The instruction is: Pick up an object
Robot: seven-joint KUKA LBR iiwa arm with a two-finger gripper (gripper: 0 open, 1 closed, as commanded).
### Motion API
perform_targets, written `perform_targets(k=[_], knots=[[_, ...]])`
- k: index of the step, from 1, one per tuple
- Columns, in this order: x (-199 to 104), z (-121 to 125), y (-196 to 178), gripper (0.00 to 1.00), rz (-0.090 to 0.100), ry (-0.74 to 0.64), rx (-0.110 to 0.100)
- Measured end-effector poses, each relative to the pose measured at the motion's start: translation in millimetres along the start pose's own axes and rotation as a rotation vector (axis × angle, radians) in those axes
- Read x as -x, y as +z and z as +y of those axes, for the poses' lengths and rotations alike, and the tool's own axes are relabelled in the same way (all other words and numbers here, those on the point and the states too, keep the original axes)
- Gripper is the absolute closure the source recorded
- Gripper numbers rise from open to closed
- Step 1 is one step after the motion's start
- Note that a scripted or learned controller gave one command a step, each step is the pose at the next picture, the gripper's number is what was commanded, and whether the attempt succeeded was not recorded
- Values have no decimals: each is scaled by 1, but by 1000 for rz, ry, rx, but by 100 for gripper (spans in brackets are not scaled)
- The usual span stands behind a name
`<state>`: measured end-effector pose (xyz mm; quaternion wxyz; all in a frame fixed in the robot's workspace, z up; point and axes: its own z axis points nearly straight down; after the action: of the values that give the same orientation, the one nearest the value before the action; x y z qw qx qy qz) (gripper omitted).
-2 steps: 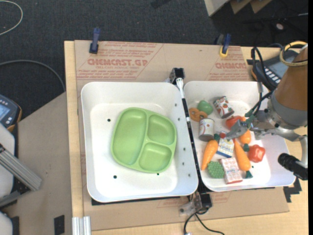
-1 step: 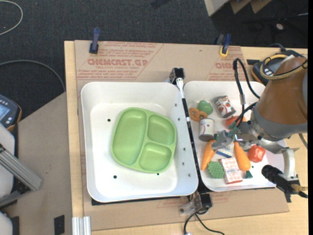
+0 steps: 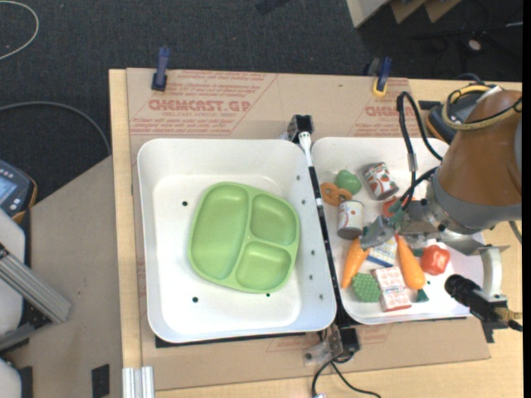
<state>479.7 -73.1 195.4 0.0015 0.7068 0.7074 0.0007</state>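
The right bin (image 3: 431, 149) holds a pile of small toy foods. There is a green ball (image 3: 347, 181), a red-labelled can (image 3: 377, 179), a white can (image 3: 350, 215), two orange carrots (image 3: 354, 260) (image 3: 409, 263), a red tomato (image 3: 435, 259), a green knobbly piece (image 3: 363, 286) and a red and white box (image 3: 392, 289). My gripper (image 3: 388, 225) is down in the middle of the pile, just right of the white can and above the carrots. The arm's grey body hides the bin's right side.
The left bin (image 3: 158, 222) holds a green divided plate (image 3: 243, 237). A black bar (image 3: 314, 197) runs along the seam between the two bins. Clamps sit at the board's back edge (image 3: 160, 59) (image 3: 382, 75). Cables hang beside the arm (image 3: 406, 131).
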Motion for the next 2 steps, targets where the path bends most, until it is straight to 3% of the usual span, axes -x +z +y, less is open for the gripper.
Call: perform_targets(k=[1,2], knots=[[-59,1,-28,0,3,-6,2],[-14,-2,13,0,1,5,-9]])
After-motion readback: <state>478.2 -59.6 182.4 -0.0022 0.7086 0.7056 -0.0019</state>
